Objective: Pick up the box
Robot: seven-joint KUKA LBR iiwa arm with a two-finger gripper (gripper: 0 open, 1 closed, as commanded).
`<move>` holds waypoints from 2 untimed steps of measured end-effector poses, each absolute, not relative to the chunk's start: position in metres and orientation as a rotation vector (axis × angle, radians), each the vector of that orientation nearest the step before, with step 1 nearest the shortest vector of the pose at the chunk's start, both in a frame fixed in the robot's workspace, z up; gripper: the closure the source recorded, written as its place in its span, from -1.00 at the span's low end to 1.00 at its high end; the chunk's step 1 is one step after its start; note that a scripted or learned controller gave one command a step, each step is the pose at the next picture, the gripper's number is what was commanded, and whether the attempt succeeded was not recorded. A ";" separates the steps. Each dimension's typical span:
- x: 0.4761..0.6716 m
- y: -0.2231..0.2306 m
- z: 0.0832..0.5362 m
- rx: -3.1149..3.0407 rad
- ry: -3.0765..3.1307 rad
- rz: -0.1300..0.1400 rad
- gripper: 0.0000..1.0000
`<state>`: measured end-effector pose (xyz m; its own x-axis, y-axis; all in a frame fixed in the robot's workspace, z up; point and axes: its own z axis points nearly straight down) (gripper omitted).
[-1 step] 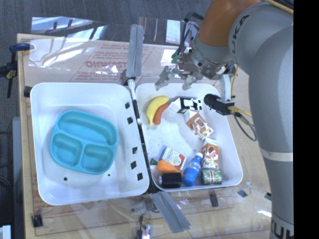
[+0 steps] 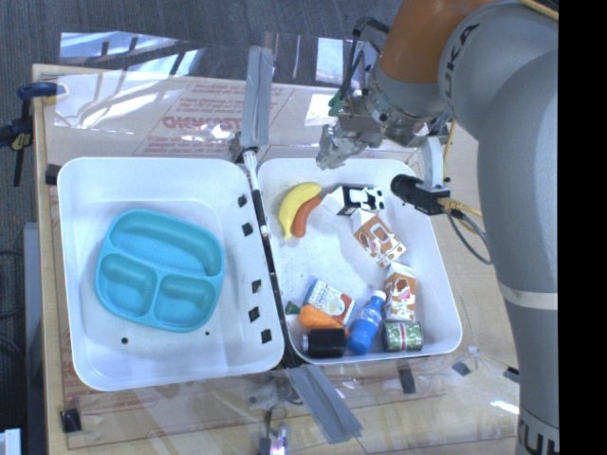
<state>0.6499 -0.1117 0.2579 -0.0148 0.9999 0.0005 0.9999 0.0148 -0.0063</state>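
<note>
In the right bin [image 2: 432,245] lie several small boxes. A brown-and-white box [image 2: 379,240] sits near the middle, tilted. A black-and-white patterned carton [image 2: 361,199] lies just behind it. A red-and-white carton [image 2: 401,297] is nearer the front right, and an orange-green juice box [image 2: 329,301] lies at the front. My gripper [image 2: 332,153] hangs over the far rim of the right bin, behind and to the left of the black-and-white carton, above the banana. I see nothing held in it.
A yellow banana [image 2: 299,207] lies at the right bin's far left. A blue bottle [image 2: 368,322], a green can [image 2: 403,336], an orange ball [image 2: 313,317] and a black object [image 2: 325,343] crowd the front. The left bin [image 2: 76,254] holds a blue divided tray [image 2: 159,269].
</note>
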 end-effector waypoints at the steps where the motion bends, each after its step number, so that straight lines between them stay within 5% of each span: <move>1: 0.650 -0.111 0.268 -2.195 -2.239 0.008 1.00; 2: 0.655 -0.054 0.234 -2.211 -2.229 0.006 1.00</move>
